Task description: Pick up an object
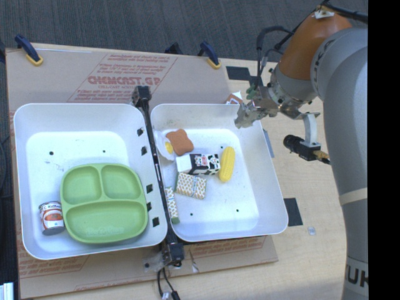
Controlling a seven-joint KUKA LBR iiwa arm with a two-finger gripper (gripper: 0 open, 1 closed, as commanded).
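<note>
The right bin (265, 192) holds a yellow corn cob (227, 163), a black-and-white carton (205, 162), a tan cracker packet (191, 185), a brown bread piece (181, 142) on a white and yellow egg, and a green-patterned strip (170, 205) along its left wall. My gripper (247, 115) hangs over the bin's upper right rim, up and right of the corn cob, with nothing seen in it.
The left bin (31, 124) carries a green divided plate (103, 202) and a small red-labelled can (52, 217) in its lower left corner. Cardboard lies beneath both bins, with blue clamps at the back edge. The arm fills the upper right.
</note>
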